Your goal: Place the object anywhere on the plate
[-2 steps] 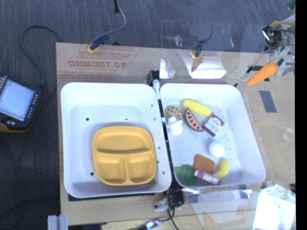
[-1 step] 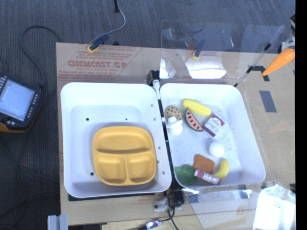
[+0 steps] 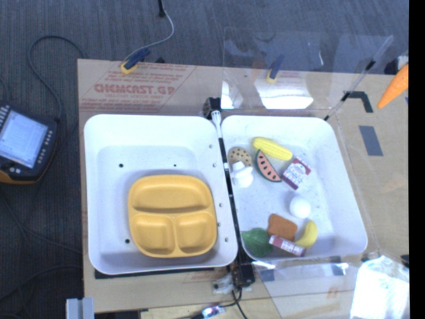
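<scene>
A yellow three-compartment plate [image 3: 172, 214] lies in the left white bin [image 3: 106, 158]. The right bin [image 3: 335, 178] holds several toy foods: a corn cob [image 3: 271, 149], a watermelon slice [image 3: 267, 167], a cookie [image 3: 238, 155], a white piece [image 3: 242, 175], a small red-and-white packet [image 3: 295, 173], a white ball [image 3: 300, 208], a brown block [image 3: 282, 227], a banana [image 3: 307, 234], a green item [image 3: 255, 240] and a red bar [image 3: 285, 246]. An orange part of the arm [image 3: 394, 86] shows at the far right edge, well above and away from the bins.
Both bins sit on a cardboard-covered bench [image 3: 133, 88]. A clear plastic screen [image 3: 299, 65] stands behind the right bin. A handheld pendant [image 3: 23, 141] with a cable lies on the floor at left.
</scene>
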Controlling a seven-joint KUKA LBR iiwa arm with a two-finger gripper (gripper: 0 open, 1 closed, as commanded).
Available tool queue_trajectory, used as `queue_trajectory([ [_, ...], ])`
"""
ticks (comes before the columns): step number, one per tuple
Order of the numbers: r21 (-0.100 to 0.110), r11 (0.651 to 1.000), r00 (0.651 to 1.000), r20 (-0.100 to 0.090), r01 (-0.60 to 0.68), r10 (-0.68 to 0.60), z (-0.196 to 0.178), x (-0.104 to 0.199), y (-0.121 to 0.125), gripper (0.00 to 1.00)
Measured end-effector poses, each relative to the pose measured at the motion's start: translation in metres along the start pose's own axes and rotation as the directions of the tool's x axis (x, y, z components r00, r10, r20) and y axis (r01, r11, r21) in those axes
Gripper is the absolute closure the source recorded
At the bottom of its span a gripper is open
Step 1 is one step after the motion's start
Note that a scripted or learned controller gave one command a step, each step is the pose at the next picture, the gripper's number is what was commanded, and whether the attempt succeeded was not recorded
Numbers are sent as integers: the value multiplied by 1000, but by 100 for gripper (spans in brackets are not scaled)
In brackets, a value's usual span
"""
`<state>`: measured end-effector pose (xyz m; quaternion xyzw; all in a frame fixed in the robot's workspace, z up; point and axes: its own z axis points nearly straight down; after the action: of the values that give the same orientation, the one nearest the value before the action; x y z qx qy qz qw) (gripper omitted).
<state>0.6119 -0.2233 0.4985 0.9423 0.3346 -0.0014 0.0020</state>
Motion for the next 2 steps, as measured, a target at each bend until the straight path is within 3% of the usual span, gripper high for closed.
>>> queue_trajectory([
  [1, 4, 971, 971, -1, -237, 237, -3, -3, -5, 100],
  [2, 8, 905, 905, 5, -426, 426, 35, -10, -9, 100],
])
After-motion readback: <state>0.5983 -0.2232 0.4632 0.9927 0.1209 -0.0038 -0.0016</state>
